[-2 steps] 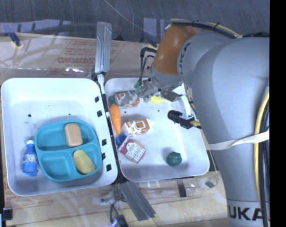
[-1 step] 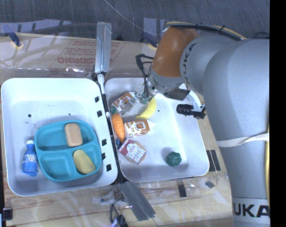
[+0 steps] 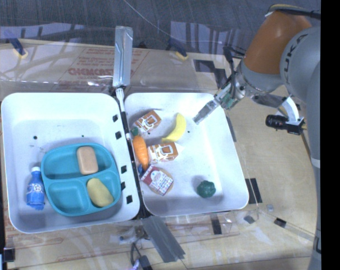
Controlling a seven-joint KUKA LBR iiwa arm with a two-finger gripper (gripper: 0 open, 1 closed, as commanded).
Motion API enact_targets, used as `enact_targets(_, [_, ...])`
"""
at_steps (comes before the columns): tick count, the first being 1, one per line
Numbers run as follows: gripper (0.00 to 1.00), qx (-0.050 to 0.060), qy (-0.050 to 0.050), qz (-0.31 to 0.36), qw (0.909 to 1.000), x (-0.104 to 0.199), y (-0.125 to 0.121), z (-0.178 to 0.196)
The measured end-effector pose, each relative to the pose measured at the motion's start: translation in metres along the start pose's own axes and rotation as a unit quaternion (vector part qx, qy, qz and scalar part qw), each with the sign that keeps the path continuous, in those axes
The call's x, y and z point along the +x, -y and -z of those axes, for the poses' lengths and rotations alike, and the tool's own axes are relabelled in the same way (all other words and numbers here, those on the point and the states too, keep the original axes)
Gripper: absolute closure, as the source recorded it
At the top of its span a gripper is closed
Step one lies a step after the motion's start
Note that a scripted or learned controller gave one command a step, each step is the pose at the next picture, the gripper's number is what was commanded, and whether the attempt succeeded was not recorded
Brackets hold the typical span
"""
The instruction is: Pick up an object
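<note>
My tool [image 3: 202, 115] is hanging over the right bin [image 3: 229, 167], near its far edge and toward its right wall, angled down and leftward from my wrist. It is gripping nothing — whether it is apart or together I cannot tell from this angle.

Right bin, along its left wall: a small brown-and-white carton [image 3: 147, 121] is lying toward the far-left corner, with a banana [image 3: 177, 127] just beside it on the right, curving toward the bin's middle. My tool's tip is sitting near the banana's upper end, apart from it. Below these an orange carrot [image 3: 140, 152] is lying against the left wall, touching a second carton [image 3: 163, 151]. A red-and-white packet [image 3: 157, 180] is resting nearer the front-left corner. A dark green lump [image 3: 205, 189] is sitting alone toward the front-right corner, well apart from the rest.

Left bin [image 3: 18, 117]: a teal divided tray [image 3: 57, 173] is occupying the front half, holding a tan block [image 3: 87, 160] in its far compartment and a yellow lump [image 3: 100, 192] in its front-right compartment. A blue bottle [image 3: 35, 189] is lying just beside the tray's left rim.
</note>
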State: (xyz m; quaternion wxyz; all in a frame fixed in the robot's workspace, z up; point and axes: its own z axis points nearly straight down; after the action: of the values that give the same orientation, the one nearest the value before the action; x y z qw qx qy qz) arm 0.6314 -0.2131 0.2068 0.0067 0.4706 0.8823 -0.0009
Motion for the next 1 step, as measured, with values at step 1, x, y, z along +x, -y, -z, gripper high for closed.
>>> enact_targets(1, [0.0, 0.005, -0.006, -0.223, 0.9749, -0.0106, -0.0228, -0.0476])
